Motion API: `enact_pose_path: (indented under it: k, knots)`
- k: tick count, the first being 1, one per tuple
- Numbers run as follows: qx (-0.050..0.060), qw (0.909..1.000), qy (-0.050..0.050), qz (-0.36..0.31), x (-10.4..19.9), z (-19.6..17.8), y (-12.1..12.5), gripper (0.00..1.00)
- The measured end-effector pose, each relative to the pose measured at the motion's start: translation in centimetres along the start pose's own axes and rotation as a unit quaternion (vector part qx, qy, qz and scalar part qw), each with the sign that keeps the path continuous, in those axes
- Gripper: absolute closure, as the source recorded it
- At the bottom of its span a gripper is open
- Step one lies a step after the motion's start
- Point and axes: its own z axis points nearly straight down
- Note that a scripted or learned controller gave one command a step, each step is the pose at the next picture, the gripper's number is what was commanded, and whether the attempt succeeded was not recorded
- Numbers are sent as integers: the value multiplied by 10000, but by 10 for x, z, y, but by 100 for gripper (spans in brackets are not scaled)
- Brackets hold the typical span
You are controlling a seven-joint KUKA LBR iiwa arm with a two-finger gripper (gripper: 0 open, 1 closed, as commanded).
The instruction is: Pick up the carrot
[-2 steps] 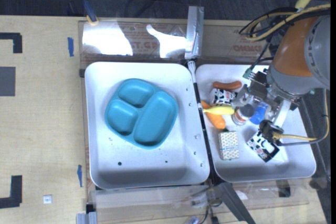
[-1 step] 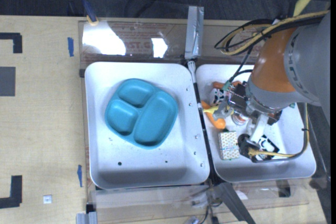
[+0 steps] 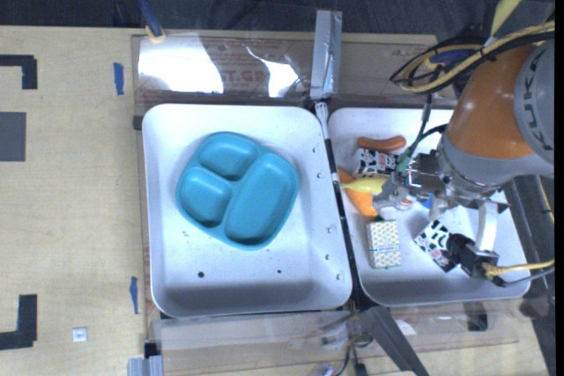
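Gripper [image 3: 407,189] hovers just right of the carrot [image 3: 362,200].

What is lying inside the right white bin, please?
The right bin holds a carrot, a yellow piece, a sausage, two black-and-white items and a patterned box. The arm covers its far right part, so that stays unknown.

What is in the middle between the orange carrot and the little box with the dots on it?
In the camera view, only bare white bin floor separates the orange carrot from the small cream dotted box just below it.
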Motion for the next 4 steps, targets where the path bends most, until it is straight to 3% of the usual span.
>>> enact_pose_path:
  k: [1, 2, 3, 4]
  knots:
    - [-17, 9983, -4, 579, 14, 0, -1, 0]
    - [12, 9778, -3, 2097, 17, 1, -36, 0]
    - [-8, 9257, -8, 3782, 20, 0, -3, 0]
    - [-17, 9625, -10, 2714, 43, -64, -39, 0]
